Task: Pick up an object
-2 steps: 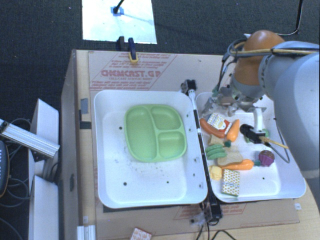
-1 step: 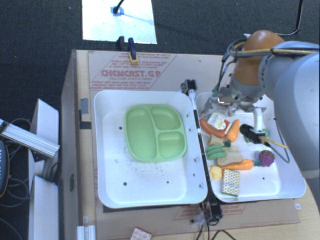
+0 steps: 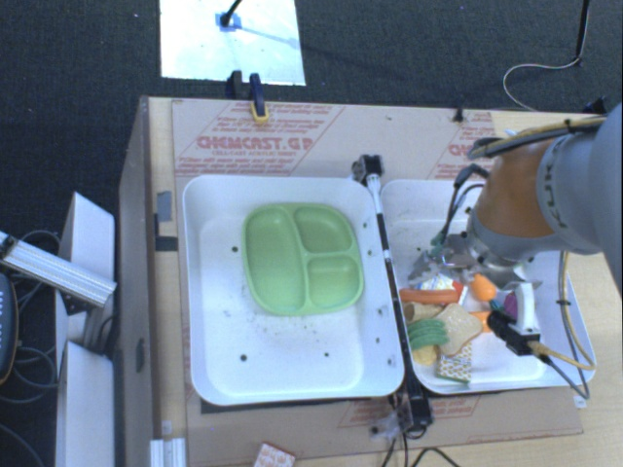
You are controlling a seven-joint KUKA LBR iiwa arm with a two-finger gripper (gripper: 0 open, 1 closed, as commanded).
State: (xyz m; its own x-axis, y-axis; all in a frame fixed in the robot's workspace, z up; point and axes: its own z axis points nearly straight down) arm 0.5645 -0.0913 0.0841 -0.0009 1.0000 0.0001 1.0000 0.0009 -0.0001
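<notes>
Bench under dark floor: your left bin (image 3: 209, 358) carries a green divided plate (image 3: 300, 259) near its centre. Your right bin (image 3: 414, 202) has mixed food toys (image 3: 440, 334) crowded at its front-left corner, none lifted yet. Gripper (image 3: 450, 259) is low over that pile; grip state cannot be told, so the pick remains ahead.

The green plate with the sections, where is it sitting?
The green plate lies flat in the left white bin, toward its upper middle, just left of the divider from the right bin holding the small objects.
</notes>
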